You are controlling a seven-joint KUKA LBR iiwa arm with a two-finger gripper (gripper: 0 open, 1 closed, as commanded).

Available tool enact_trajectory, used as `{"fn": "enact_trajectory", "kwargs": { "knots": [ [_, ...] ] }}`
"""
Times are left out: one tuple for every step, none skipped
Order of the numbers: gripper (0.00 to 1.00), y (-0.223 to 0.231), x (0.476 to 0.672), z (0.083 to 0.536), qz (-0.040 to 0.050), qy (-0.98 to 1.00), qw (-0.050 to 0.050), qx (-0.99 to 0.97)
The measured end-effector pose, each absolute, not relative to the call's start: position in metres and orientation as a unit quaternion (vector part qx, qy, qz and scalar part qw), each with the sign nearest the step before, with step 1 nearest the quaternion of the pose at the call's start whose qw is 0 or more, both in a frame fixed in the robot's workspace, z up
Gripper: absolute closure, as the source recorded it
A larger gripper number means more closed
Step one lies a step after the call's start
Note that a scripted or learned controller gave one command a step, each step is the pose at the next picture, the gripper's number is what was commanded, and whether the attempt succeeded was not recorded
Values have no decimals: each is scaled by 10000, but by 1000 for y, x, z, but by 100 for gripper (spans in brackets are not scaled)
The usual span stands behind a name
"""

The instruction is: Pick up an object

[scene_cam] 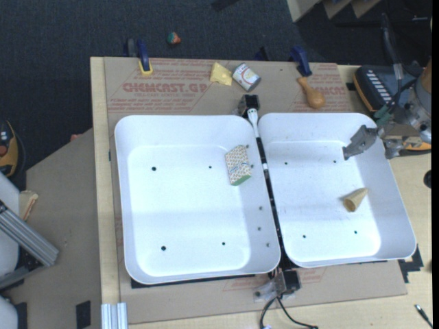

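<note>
A small patterned block with a green edge (238, 164) lies in the left bin (171, 252), close to its right wall. In the right bin (322, 249), right of centre, a tan cone-shaped piece (354, 199) rests on its side. My gripper (374, 145) hovers over the right bin's upper right corner, above and slightly right of the cone and clear of it. Its fingers (358, 142) stand apart with nothing between them.
On the board behind the bins lie a yellow wedge (221, 74), a small white box (246, 77) and a wooden pear-shaped piece (312, 93). Blue clamps (143, 57) hold the board's far edge. A black clip (250, 105) sits where the bins meet.
</note>
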State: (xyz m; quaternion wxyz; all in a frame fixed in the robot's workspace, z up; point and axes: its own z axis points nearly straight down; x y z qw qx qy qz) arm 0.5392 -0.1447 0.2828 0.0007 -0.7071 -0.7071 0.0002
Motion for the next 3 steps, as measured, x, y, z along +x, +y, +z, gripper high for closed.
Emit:
{"fn": "enact_trajectory", "kwargs": {
  "knots": [
    [0, -156, 514, 521, -55, -7073, -103, -7068],
    [0, -73, 502, 504, -3, -7104, 15, -7038],
    [0, 5, 495, 457, 18, -7105, 33, -7037]
  ]
}}
